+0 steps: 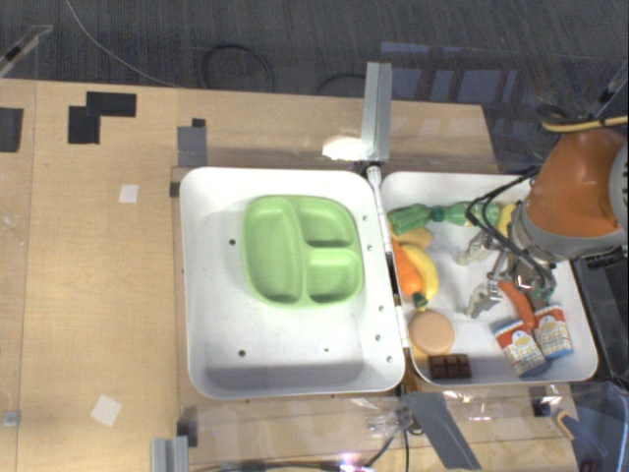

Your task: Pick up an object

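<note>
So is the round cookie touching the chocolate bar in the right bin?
Apart. The camera view shows a thin strip of white bin floor between the round cookie and the chocolate bar just below it.

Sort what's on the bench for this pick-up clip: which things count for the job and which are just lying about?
Job-relevant:
- gripper, low inside the right bin
- candidates there: banana, green bottle, round tan piece, brown block, two small cartons, orange stick

Lying about:
- green divided plate in the left bin
</note>
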Controlling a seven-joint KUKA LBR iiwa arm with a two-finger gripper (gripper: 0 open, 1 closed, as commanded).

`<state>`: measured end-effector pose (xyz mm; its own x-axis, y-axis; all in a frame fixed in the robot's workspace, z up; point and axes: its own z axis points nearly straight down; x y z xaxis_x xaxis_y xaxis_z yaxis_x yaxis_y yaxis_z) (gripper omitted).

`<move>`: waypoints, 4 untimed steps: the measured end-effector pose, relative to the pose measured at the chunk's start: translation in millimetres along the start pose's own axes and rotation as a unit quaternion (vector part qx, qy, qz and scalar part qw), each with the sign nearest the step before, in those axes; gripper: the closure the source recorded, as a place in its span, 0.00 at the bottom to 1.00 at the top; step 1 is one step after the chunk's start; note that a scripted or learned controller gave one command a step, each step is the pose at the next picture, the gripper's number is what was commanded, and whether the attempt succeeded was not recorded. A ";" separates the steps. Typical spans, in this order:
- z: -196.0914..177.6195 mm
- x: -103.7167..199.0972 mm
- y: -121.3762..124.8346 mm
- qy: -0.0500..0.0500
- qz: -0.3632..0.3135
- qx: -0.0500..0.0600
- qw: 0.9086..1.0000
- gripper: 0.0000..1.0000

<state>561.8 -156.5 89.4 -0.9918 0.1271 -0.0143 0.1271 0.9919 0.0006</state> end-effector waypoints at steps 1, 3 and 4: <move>1.8 -57.5 -42.5 0.001 -0.092 0.001 0.996 0.00; 0.3 3.6 -22.7 0.002 -0.084 0.001 0.996 0.00; -0.3 12.2 -7.0 0.000 -0.111 0.001 0.994 0.00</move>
<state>548.8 -161.9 89.5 -0.9954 -0.0948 -0.0141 -0.0948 0.9955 -0.0050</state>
